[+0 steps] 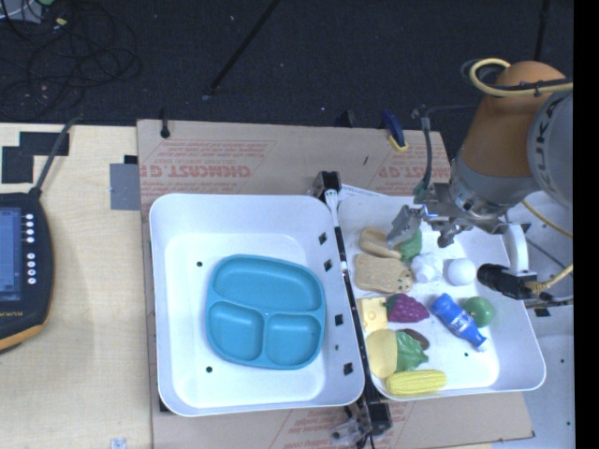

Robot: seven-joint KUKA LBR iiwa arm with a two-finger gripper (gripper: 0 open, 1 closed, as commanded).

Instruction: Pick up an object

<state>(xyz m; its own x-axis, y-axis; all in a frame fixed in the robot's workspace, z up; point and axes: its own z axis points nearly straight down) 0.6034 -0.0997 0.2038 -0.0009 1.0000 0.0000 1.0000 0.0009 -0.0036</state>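
The gripper is hanging over the right bin, its fingers spread apart and gripping nothing, as far as this angle lets me judge. It is sitting just above a small green piece beside the tan bread slice. The toys are lying crowded together, so a closing finger is likely catching a neighbour and nudging the target aside.

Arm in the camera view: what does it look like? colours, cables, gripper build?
The arm has a grey rounded body with a wide orange band above the wrist. A yellowish cable loops at the top of the band. The gripper is dark grey metal with a boxy base, two fingers, and thin wires along it.
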